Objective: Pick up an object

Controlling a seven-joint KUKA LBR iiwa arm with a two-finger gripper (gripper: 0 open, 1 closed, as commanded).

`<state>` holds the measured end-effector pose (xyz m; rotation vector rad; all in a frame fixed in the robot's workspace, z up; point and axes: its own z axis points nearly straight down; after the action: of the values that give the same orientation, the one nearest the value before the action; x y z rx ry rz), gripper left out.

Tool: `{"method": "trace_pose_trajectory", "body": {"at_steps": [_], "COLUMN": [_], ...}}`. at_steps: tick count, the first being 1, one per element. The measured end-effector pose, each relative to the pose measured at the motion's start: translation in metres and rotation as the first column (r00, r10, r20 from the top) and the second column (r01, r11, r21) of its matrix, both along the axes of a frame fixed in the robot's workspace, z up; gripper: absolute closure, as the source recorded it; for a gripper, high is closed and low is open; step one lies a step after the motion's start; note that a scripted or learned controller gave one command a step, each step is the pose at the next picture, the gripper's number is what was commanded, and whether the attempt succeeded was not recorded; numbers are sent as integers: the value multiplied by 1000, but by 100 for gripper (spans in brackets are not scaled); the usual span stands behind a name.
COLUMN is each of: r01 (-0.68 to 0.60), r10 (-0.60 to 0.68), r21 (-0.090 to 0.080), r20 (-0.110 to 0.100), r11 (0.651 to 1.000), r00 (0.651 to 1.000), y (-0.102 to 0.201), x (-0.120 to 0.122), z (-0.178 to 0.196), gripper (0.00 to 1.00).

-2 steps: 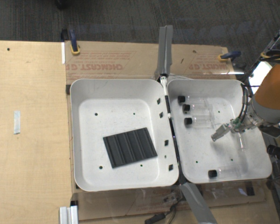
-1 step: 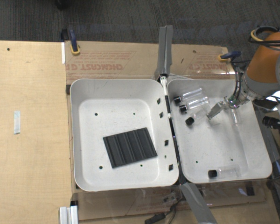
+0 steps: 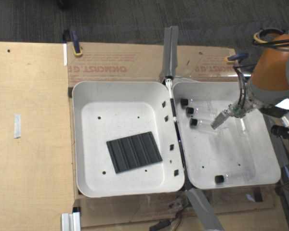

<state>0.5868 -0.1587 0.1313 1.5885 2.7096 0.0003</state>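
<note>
A dark grey ribbed rectangular pad point(image 3: 134, 151) lies flat in the left bin point(image 3: 86, 129), a little below its middle. My gripper point(image 3: 230, 122) hangs over the upper middle of the right bin point(image 3: 260, 167), well to the right of the pad. Its two fingers point(image 3: 218, 121) are spread apart and nothing shows between them. Three small black pieces point(image 3: 189, 111) sit near the right bin's upper left corner, left of the gripper. One more small black piece point(image 3: 219, 179) rests by that bin's front wall.
A grey divider bar point(image 3: 171, 47) runs up from between the bins. The arm's orange band point(image 3: 272, 69) stands over the right bin's far right corner. Cardboard point(image 3: 111, 64) lies behind the bins, with clamps at its back edge. A wooden bench top point(image 3: 29, 129) stretches to the left.
</note>
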Motion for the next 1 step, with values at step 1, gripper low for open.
{"method": "trace_pose_trajectory", "body": {"at_steps": [1], "r01": [-20], "r10": [20], "r21": [-1], "r20": [2], "r11": [1000], "r00": [1000], "y": [-29], "x": [47], "z": [-39], "gripper": [0]}}
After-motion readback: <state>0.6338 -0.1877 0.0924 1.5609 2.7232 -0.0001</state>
